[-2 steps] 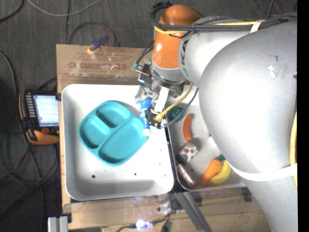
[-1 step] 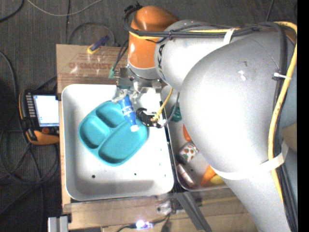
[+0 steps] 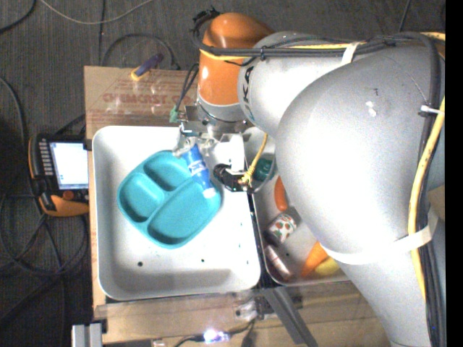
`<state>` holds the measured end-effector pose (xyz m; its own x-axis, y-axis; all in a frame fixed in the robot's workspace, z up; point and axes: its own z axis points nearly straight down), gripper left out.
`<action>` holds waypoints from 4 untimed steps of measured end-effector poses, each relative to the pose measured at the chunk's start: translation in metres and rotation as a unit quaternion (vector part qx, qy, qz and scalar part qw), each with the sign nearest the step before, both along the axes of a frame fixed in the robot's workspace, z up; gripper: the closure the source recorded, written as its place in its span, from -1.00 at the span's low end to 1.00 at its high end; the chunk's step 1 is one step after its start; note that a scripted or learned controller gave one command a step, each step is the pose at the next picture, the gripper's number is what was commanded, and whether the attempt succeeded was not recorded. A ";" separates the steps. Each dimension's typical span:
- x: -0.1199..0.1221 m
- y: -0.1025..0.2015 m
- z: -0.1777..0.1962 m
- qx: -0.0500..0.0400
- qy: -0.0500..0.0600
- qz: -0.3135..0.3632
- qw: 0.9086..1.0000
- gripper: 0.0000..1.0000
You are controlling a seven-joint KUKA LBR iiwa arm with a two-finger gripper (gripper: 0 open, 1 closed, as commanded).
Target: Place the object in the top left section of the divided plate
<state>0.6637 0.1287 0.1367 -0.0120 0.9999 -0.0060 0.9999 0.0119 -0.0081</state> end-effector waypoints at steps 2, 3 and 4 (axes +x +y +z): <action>-0.065 0.057 0.060 0.002 0.000 0.125 0.992 1.00; -0.078 0.062 0.026 0.002 0.001 0.142 0.990 1.00; -0.127 0.043 0.030 0.003 0.001 0.173 0.985 1.00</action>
